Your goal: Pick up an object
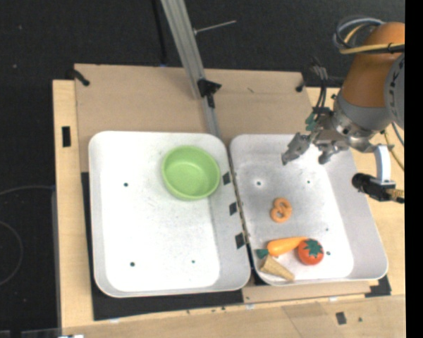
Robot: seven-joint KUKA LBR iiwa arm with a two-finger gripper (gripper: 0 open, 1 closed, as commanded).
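Two white bins side by side: left bin (113, 210), right bin (352, 217). Arm (370, 69) over right bin's far end; gripper (311, 152) spread apart, grasping nothing, above bare floor. Green bowl (191, 172) in left bin, far right. Right bin's near end: tomato (310, 251), carrot (285, 245), cone (276, 267); pretzel (281, 210) mid-bin.

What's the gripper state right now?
Gripper: open, holding nothing, above the right bin.
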